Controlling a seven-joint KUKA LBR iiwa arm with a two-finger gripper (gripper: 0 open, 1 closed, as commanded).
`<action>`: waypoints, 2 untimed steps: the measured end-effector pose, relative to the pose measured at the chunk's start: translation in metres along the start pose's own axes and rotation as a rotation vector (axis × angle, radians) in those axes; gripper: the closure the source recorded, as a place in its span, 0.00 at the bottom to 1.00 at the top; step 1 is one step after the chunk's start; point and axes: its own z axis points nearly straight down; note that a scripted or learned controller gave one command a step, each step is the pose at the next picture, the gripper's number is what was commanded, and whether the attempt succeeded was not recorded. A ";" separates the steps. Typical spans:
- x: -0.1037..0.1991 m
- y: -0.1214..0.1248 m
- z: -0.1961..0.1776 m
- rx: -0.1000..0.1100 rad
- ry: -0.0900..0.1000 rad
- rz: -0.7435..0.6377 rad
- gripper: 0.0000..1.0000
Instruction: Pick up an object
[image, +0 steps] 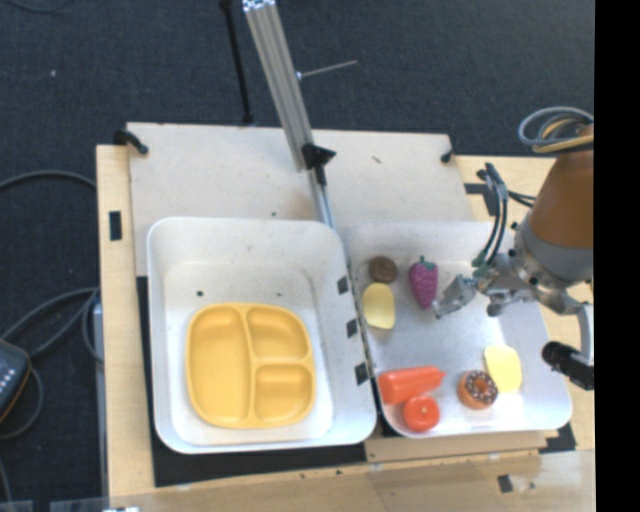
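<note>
Left bin (170, 250): just a yellow divided tray (250, 363), no business there. Right bin (545, 395), scanning rightward: brown ball (382, 268), yellow lemon-like piece (378, 306), purple grape bunch (424, 282) near the far edge; orange carrot (408, 381), red tomato (421, 413), sprinkled donut (478, 389), pale yellow piece (503, 367) along the near edge. Claw (452, 296) just right of the grapes, low over the bin floor, nothing visibly between the tips, open or clenched impossible to tell; probably best to centre squarely over the grapes before descending, clear of the lemon piece.
</note>
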 end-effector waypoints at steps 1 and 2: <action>0.000 0.000 0.000 0.000 0.000 0.001 0.00; 0.005 0.002 0.061 0.007 0.000 0.003 0.00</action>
